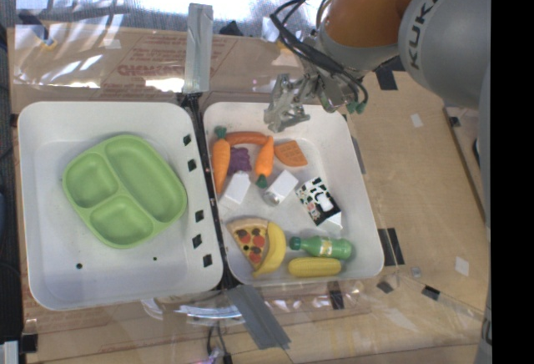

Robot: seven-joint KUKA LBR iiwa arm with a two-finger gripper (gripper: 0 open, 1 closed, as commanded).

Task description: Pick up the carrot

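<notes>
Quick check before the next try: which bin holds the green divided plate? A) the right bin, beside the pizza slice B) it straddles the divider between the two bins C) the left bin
C: the green divided plate lies in the left bin, while the carrots and other toy food sit in the right bin, under the pincer.

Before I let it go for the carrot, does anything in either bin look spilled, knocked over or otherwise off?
Nothing looks spilled or damaged. The toy food is crowded in the right bin: two carrots, one by the left wall, the other leaning beside the purple piece. The green bottle lies on its side. The gripper hovers above the bin's far edge.
</notes>
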